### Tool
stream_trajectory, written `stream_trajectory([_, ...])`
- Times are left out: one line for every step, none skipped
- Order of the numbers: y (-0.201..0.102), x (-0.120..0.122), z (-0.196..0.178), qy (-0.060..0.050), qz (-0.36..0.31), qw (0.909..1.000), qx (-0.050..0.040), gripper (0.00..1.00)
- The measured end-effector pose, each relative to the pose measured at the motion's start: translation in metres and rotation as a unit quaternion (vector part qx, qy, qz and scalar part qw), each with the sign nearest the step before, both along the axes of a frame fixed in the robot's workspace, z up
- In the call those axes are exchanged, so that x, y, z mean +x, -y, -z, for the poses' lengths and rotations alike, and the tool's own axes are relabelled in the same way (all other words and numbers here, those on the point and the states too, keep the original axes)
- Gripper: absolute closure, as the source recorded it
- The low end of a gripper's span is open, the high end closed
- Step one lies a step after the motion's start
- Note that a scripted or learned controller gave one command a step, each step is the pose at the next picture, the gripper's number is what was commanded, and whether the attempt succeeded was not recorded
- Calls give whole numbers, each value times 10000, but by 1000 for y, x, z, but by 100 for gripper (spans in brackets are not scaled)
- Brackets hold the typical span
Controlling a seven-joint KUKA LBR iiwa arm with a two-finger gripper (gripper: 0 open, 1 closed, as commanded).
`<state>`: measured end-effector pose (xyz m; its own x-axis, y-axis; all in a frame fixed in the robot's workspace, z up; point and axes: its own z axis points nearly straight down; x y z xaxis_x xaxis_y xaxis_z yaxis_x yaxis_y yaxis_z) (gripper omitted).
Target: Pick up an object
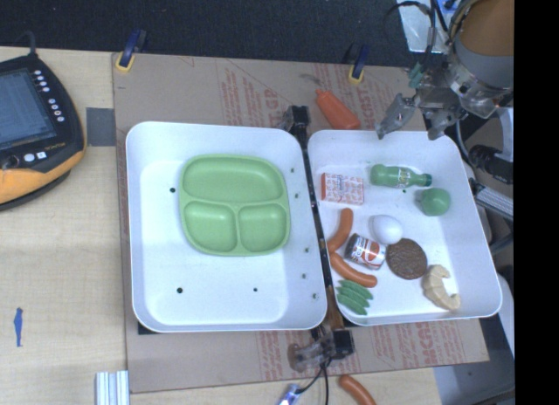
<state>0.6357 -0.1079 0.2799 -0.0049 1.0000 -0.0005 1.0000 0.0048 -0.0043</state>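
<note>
My gripper (411,126) hangs open above the far rim of the right bin (483,246), with nothing between its fingers. Just in front of it lie a green bottle (397,175) on its side and a green ball (433,202). Further forward the bin holds a red-and-white packet (341,188), a white egg (385,229), a small can (364,251), a brown cookie (407,258), two sausages (341,228) (353,271), a green pea pod (354,296) and a beige croissant (441,287).
The left bin (153,220) holds a green divided plate (235,202). An orange carrot (336,110) lies on the cardboard behind the bins, and another sausage (358,388) lies in front. A teach pendant (35,128) rests at far left.
</note>
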Motion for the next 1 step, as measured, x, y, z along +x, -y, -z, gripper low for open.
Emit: stream_trajectory([72, -16, 171, -16, 2, 10000, -6, 0])
